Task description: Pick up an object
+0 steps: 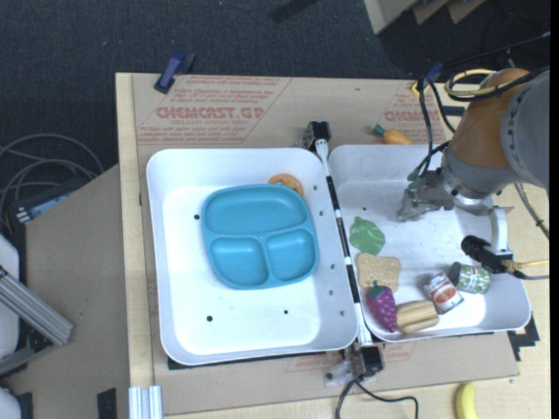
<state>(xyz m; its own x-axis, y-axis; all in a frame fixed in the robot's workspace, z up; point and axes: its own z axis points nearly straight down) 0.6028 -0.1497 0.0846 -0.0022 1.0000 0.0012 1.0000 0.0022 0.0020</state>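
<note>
Two white bins sit side by side on a paper-covered board (140, 147).

The left bin (179, 308) holds a blue plate (259, 234) with three compartments, one wide at the far side and two smaller at the near side. A small round brown item (286, 182) lies just beyond the plate's far right corner, touching or almost touching its rim.

The right bin (384, 171) holds the pickable things, all in its near half:
- A green leaf (367, 234) is close to the left wall.
- A bread slice (378, 271) is just below the leaf.
- Purple grapes (382, 308) overlap the bread's near edge.
- A hot dog (417, 315) lies beside the grapes.
- A red can (443, 292) and a green can (473, 278) lie tipped, next to each other, right of the hot dog.

The gripper (417, 202) is down in the far half of the right bin over bare floor. It is apart from the leaf and well apart from the cans. Whether the pincer is spread or pressed together cannot be told from this angle. The grey arm with its orange band (485, 120) comes in over the bin's right side.

Red print on the board reads "CHEMCAST GP" (210, 110), and it repeats, partly cut off, near the right bin. The can labels are too small to read.

A black clip (319, 133) joins the bins at the far end. An orange carrot-like piece (393, 134) lies on the board beyond the right bin, and a blue clip (173, 71) sits at the board's far left edge. A yellow thing (465, 401) lies off the board's near edge, and cables (44, 173) lie on the floor at left.
</note>
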